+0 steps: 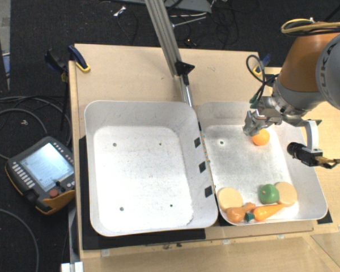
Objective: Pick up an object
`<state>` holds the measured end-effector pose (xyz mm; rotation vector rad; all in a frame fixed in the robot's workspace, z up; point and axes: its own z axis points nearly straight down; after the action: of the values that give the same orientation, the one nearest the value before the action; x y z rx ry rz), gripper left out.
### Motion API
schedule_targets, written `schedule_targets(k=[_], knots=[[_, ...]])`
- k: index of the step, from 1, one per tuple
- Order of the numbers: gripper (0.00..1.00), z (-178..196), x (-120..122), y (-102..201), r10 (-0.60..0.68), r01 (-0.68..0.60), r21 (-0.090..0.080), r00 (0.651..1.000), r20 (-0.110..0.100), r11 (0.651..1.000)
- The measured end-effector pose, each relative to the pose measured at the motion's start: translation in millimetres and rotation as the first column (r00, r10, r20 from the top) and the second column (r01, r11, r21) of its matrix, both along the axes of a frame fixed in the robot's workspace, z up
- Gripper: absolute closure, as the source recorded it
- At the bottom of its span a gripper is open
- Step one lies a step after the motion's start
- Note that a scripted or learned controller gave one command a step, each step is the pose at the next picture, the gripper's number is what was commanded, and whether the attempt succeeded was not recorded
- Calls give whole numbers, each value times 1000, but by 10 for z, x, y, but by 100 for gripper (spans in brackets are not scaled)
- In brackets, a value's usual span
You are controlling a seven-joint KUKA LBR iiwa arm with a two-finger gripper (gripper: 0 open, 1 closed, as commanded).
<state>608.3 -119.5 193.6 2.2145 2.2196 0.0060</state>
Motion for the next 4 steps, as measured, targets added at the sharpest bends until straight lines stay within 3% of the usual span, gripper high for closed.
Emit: schedule_targets(k=[1,4], knots=[[100,517,15,0,0,0,0,1000,0,1000],[100,645,-470,1621,6,-6,3,1000,-9,1000]])
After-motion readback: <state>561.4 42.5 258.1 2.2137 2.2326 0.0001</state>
